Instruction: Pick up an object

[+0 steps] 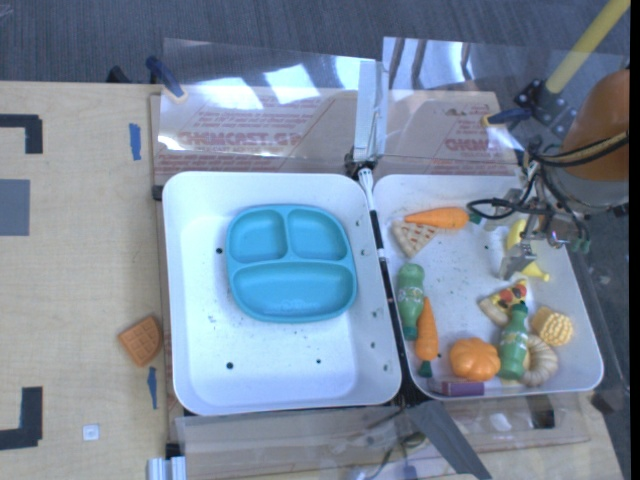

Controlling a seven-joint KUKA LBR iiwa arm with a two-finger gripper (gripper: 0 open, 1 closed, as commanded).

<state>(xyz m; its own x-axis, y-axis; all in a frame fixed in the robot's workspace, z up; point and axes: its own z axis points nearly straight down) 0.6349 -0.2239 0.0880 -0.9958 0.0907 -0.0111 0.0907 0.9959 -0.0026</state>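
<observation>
My gripper (522, 253) hangs low over the right part of the right bin (585, 298), below the arm's orange band. A yellow piece (536, 271) lies right under it and another yellow bit (517, 232) shows beside the wrist; whether either is held is unclear. Toy food lies scattered in this bin: a long carrot (437, 218), a pizza wedge (413, 238), a green bottle (410, 293), a small carrot (427, 330), an orange (473, 360), a second green bottle (515, 340), a corn cob (553, 325) and a topped slice (503, 303).
The left bin (200, 358) holds a blue divided plate (290, 263). A brown waffle piece (140, 340) lies on the wooden bench left of the bins. Clear plastic walls (368, 118) stand behind both bins. Cables (495, 208) dangle near the wrist.
</observation>
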